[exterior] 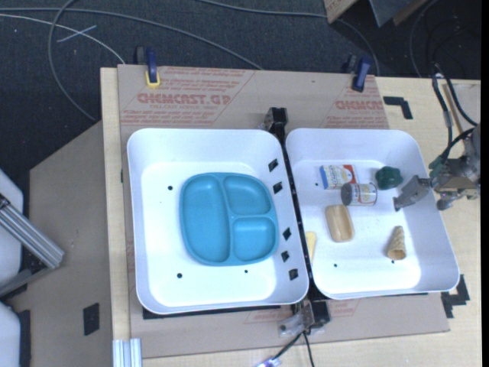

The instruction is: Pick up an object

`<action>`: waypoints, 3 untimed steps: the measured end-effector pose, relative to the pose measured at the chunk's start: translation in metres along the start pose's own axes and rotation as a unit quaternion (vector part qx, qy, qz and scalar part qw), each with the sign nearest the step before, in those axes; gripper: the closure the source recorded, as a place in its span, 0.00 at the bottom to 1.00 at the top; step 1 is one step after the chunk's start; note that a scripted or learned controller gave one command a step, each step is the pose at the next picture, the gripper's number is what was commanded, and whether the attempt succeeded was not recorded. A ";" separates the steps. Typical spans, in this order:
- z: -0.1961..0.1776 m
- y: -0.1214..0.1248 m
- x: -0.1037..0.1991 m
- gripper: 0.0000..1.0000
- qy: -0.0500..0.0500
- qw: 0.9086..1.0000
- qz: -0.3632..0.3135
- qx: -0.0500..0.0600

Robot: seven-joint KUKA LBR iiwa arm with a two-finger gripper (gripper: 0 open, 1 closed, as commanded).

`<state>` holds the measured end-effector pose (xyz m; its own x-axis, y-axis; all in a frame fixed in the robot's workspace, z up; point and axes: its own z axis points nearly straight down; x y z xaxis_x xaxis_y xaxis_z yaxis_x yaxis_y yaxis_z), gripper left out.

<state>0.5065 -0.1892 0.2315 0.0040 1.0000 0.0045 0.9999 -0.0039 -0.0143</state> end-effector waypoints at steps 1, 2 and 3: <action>-0.007 0.003 0.001 0.00 -0.002 1.000 -0.002 -0.007; 0.036 0.001 -0.004 0.00 -0.001 1.000 -0.002 -0.005; 0.097 0.007 -0.001 0.00 -0.001 1.000 -0.002 -0.004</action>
<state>0.5126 -0.1903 0.1340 -0.0004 1.0000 0.0034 1.0000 0.0004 -0.0054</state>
